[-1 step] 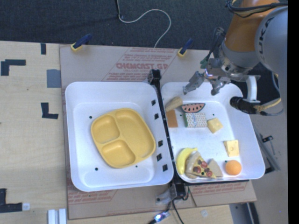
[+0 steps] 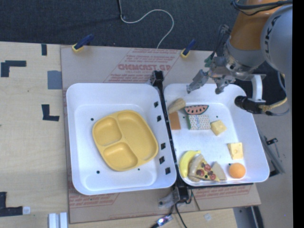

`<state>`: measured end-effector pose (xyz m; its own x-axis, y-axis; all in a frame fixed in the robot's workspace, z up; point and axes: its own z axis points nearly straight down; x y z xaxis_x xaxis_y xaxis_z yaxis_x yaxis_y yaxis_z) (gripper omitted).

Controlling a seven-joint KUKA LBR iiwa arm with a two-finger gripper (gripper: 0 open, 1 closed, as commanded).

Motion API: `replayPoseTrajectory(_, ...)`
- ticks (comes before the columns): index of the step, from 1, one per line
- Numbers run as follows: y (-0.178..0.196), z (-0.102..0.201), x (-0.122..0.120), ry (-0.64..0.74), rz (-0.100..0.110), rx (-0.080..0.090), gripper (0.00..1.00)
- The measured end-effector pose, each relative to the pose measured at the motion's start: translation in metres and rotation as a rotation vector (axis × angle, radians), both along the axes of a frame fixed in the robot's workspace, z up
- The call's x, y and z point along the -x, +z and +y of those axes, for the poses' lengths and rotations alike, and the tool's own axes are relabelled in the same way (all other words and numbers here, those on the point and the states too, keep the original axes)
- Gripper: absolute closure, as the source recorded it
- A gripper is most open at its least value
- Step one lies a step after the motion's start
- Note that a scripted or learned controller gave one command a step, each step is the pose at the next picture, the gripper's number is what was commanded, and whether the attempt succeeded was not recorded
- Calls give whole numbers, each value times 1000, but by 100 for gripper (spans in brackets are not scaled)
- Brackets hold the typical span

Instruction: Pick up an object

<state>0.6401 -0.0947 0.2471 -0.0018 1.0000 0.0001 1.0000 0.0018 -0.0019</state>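
My gripper hangs open over the far edge of the right bin, with nothing between its fingers. Below it in that bin lie a watermelon slice, a beige bread piece, an orange-brown block and a speckled green-and-white block. Further toward the front sit two yellow cheese cubes, an orange ball, a banana and a pizza slice. The gripper is above and clear of all of them.
The left bin holds a yellow three-compartment plate. Both bins rest on a cardboard sheet. A white cable loops on the dark floor behind. The arm's grey and orange body fills the upper right.
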Motion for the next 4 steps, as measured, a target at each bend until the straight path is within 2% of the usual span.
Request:
replayPoseTrajectory(1, -64, 2, 5, 0, 5, 1, 0)
replayPoseTrajectory(2, -124, -3, -1, 0, 4, 1, 0)
replayPoseTrajectory(3, -161, -3, -3, 1, -12, 5, 0)
replayPoseTrajectory(4, -153, -1, 0, 1, 3, 0, 100)
